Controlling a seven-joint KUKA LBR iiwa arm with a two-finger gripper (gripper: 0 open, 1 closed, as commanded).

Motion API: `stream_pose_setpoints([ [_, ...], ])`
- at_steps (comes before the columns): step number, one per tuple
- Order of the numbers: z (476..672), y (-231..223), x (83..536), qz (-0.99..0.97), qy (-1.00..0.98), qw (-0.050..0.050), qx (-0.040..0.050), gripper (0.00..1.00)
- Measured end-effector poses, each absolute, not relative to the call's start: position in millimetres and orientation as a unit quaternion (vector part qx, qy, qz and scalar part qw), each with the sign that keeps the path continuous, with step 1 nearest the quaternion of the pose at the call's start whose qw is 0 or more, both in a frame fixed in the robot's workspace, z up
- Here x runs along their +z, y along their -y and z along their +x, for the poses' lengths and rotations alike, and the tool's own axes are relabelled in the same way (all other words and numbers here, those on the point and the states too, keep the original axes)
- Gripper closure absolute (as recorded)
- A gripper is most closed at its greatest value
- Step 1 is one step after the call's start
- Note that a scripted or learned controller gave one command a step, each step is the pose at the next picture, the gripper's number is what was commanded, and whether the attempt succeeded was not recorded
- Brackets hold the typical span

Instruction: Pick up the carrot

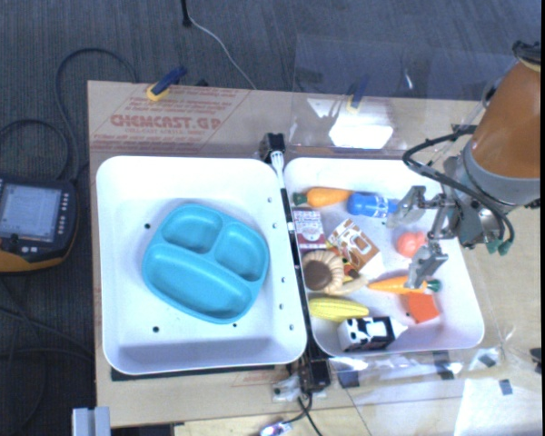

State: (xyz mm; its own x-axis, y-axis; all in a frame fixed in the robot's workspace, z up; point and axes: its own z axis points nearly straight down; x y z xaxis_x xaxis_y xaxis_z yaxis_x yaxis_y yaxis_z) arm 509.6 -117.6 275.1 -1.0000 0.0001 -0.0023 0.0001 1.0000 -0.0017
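The carrot is orange and tapered, with a green top at its right end. It lies in the right bin near the front right, pointing left. My gripper hangs over the bin's right side with its fingers spread, so it is open. One finger reaches toward the blue bottle. The other finger ends just above the carrot's green top. A red-orange ball lies under the gap between the fingers. Nothing is held.
The right bin also holds an orange vegetable with a green end, a small box, a pretzel ring, a yellow piece, a toy cow and an orange block. The left bin holds a blue divided plate.
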Motion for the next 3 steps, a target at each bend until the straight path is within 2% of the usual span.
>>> stream_pose_setpoints([
  [1,499.2,133.2,118.0,-0.016,-1.0,0.012,-0.0028,0.0],
  [2,496.8,131.4,110.4,0.024,-1.0,0.015,-0.0089,0.0],
  [3,495.1,137.7,110.1,0.259,-0.966,0.019,-0.0038,0.0],
])
